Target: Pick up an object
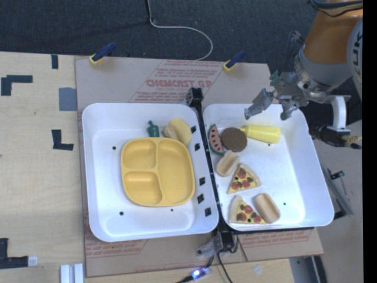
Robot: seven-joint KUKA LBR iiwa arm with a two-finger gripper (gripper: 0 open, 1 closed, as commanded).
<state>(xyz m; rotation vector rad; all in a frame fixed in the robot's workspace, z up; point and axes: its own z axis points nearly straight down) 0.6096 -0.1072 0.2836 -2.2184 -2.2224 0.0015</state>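
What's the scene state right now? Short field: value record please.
arm: reaches in from the right, orange band above the wrist
claw: open, nothing between its fingers, above the far edge of the right bin
left bin: yellow divided plate, pale yellow food piece, small dark green item
right bin contents: yellow corn cob, brown round patty, watermelon slice, two pizza slices, two bread rolls
nearest to claw: corn cob
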